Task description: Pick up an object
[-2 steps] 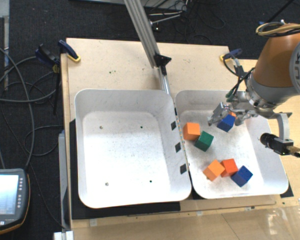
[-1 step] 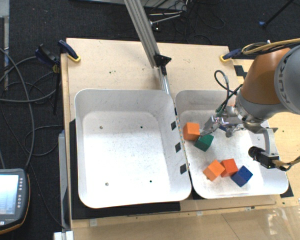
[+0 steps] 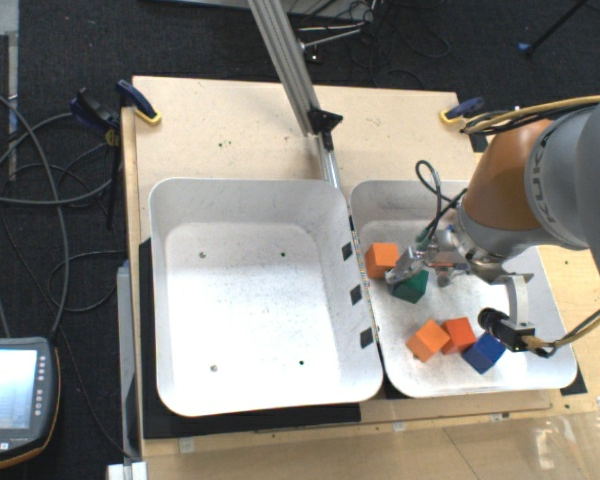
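Low now over the right bin (image 3: 540, 268), fingers (image 3: 412, 271) at the green block (image 3: 411, 288); can't tell if they're spread or clenched. Orange cube (image 3: 382, 259) sits just beside. Risk: I nudge it, or green slips sideways.

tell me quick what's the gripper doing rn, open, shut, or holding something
Gripper: low in the right bin, right over the green block; cannot be told whether it is open, closed or holding it.

Grey arm (image 3: 570, 173) reaches in from right, orange band above wrist; claw (image 3: 412, 268) lowered, pointing left.
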Controlling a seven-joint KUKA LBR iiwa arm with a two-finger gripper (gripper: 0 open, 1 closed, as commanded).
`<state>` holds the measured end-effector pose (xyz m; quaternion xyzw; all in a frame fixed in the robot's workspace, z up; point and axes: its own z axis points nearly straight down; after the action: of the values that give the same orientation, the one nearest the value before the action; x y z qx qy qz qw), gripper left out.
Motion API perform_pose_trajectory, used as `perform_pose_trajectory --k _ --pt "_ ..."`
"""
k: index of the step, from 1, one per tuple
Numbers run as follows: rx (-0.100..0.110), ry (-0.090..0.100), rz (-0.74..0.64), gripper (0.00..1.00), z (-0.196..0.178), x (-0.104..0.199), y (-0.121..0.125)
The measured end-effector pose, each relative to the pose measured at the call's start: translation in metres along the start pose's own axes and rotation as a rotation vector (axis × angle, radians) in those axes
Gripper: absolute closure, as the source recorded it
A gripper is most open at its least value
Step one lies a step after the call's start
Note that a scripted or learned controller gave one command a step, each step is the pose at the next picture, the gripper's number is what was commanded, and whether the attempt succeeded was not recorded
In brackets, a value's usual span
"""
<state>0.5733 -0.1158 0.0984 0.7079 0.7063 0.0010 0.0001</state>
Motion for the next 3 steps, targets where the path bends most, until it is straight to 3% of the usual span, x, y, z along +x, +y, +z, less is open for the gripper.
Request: perform_pose_trajectory --k 1,3 --pt "0.0 -0.001 -0.002 1.0 -0.011 0.0 0.0" --pt "-0.005 -0.003 -0.005 1.0 -0.127 -0.002 0.01"
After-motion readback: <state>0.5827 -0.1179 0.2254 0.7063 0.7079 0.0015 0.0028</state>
